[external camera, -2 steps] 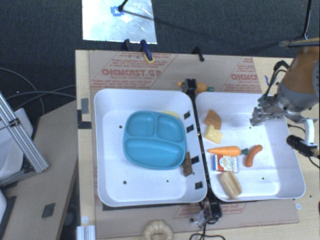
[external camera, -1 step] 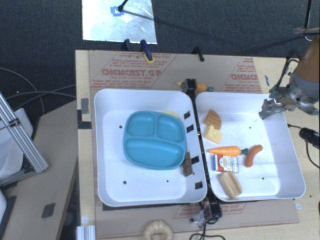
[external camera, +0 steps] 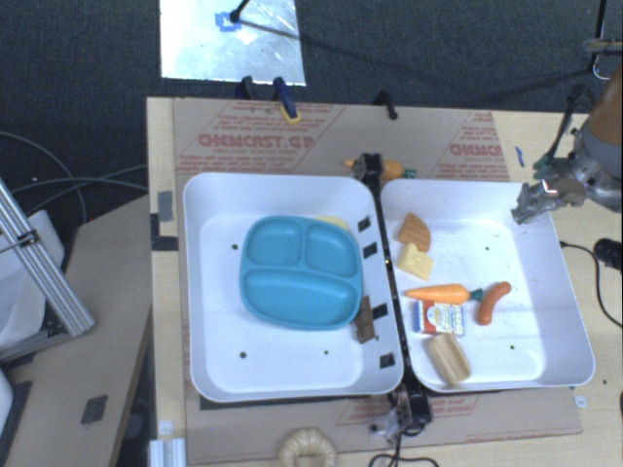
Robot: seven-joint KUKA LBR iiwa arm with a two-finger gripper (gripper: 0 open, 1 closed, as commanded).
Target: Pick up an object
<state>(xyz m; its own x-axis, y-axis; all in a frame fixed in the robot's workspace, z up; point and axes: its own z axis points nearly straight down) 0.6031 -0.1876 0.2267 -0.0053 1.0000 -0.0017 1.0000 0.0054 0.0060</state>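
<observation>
The grey two-finger gripper [external camera: 533, 204] is hanging over the far right edge of the right white bin [external camera: 545, 358], and I cannot tell its grip. The orange carrot toy [external camera: 438, 294] is lying in that bin, beside the red sausage toy [external camera: 493, 302], well apart from the gripper.

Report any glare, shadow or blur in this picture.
Camera view: glare washes out the shiny sheet at the top; the white bins are evenly lit with faint shadows; the gripper at the right edge looks soft and blurred.
</observation>
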